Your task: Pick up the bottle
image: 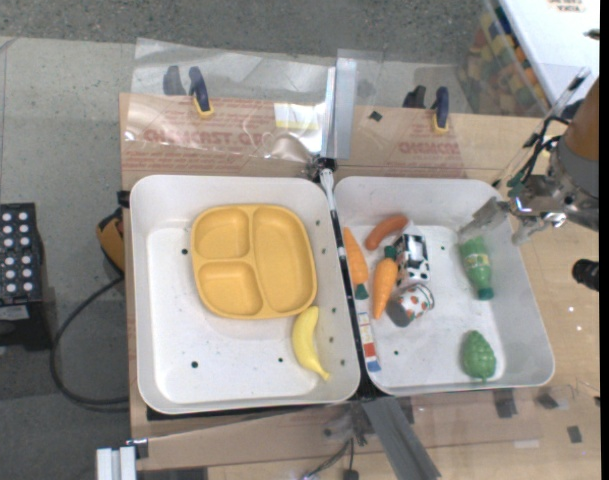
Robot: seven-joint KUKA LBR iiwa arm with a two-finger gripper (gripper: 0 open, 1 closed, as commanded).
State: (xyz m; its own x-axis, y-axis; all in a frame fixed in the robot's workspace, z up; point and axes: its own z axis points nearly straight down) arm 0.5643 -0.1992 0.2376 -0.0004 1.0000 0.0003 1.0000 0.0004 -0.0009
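Observation:
The green bottle (pixel 476 267) lies on its side in the right bin (pixel 439 194), near that bin's right wall. My gripper (pixel 507 223) hangs just above and a little to the right of the bottle's upper end. It is open, its two grey fingers (pixel 481 219) spread apart with nothing between them. The arm comes in from the right edge with its orange band showing.
The right bin also holds two carrots (pixel 383 286), a sausage-like orange piece (pixel 386 229), a black-and-white cow toy (pixel 414 253), a small cup (pixel 408 306) and a green leafy item (pixel 478 355). The left bin has a yellow divided plate (pixel 254 260) and a banana (pixel 308 342).

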